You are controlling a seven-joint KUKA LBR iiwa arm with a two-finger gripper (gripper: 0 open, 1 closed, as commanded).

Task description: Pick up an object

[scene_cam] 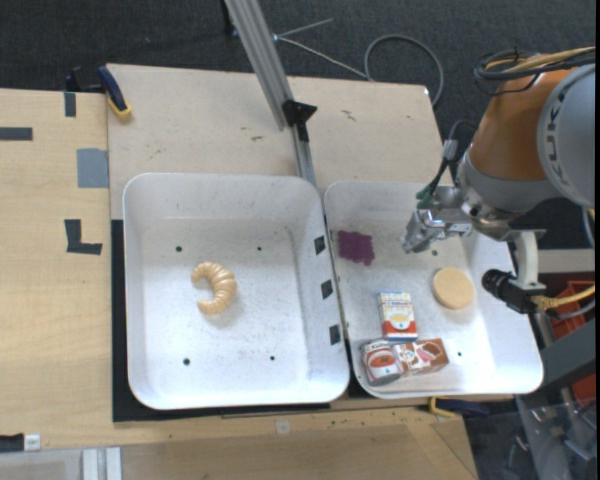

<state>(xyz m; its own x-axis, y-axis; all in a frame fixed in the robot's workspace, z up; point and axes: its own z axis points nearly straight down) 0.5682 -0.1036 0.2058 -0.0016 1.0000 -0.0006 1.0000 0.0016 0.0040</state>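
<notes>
Nearest the camera in the right bin (500,373) lie a snack pack (405,357) and small carton (396,314); beyond, the round biscuit (453,289) sits just below-right of the hand (420,236), whose grip state I cannot tell.

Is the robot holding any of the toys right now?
No. The end effector hangs over the right bin, with nothing seen in it; the purple piece lies apart.

Looks like a robotics lab setup: a pale plywood bench (40,268) patched with grey tape squares, two shallow white plastic bins (145,298) side by side, a slanted aluminium camera pole (265,53), loose cables on dark carpet (400,18), and a grey-and-orange industrial arm (535,138).
</notes>
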